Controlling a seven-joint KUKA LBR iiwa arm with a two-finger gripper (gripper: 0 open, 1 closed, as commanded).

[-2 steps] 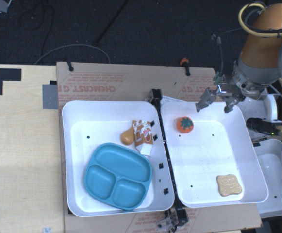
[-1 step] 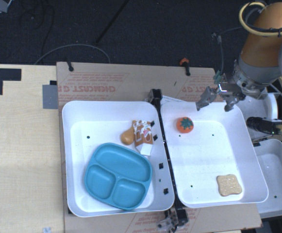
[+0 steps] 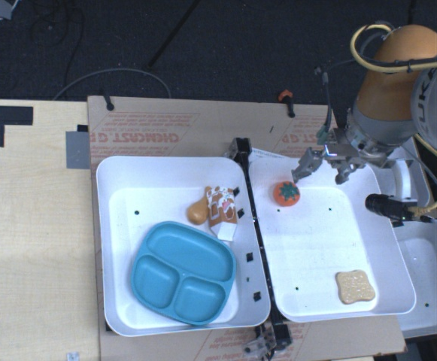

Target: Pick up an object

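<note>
1. While the arm [image 3: 393, 74] reaches in from three o'clock, the claw [image 3: 325, 168] hovers at the right bin's [image 3: 387, 277] twelve o'clock rim, fingers spread apart, gripping nothing.
2. Left bin [image 3: 116, 201]: a blue divided plate [image 3: 183, 272] lies at six o'clock; a brown-and-white toy [image 3: 216, 207] sits at two o'clock.
3. Right bin: a red tomato [image 3: 286, 193] with a green top rests at eleven o'clock, just beside the claw's left finger; a tan biscuit [image 3: 354, 286] lies at five o'clock.
4. Cardboard [image 3: 203, 126] underlies both bins on a pale wooden bench [image 3: 30, 239].
</note>
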